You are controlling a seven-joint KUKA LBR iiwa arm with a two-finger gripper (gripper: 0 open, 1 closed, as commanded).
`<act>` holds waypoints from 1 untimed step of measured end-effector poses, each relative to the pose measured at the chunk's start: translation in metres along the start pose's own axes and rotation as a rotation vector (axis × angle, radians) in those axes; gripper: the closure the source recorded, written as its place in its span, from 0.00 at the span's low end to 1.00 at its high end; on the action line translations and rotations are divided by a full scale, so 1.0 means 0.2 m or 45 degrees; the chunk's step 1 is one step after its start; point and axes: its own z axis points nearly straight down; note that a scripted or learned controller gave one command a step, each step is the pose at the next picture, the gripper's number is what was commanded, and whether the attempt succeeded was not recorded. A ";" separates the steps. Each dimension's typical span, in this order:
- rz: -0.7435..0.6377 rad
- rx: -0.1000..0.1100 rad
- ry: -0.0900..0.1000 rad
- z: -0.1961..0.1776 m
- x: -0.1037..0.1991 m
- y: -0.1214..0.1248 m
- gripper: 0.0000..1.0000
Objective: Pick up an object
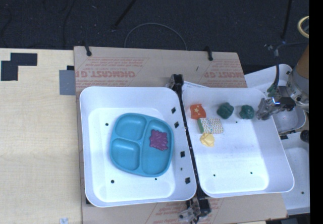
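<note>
Nothing looked picked up yet: the end effector [266, 108] hung at the right bin's edge, grip impossible to tell, a small dark-green rounded block [246, 112] just beside it.

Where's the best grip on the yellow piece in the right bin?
Take the yellow piece across its narrow middle, coming straight down. It lies low and flat on the bin floor, bare floor below and to its right. The patterned block sits close above it, so set the fingers left and right. The hand is by the bin's right wall.
</note>
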 end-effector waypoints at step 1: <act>-0.001 0.002 0.001 -0.09 0.00 0.00 1.00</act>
